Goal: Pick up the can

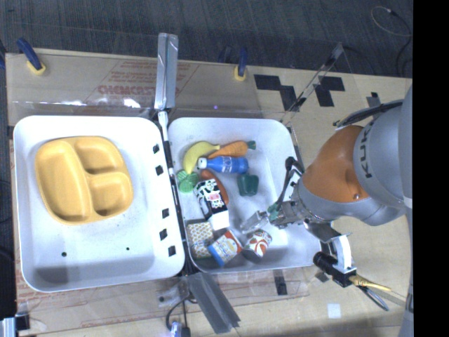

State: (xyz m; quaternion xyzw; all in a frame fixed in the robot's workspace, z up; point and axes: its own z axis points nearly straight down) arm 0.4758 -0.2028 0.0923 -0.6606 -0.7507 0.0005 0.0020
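One rounded metal can point(257, 243) beside end effector point(270, 218), grip state unclear.

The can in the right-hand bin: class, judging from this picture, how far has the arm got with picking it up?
Done: the arm has reached into the right bin, its gripper low beside the can. In hand: closing in on the can, which lies on the bin floor near the front wall among other items. Left: grasping and lifting it; nothing shows it held yet.
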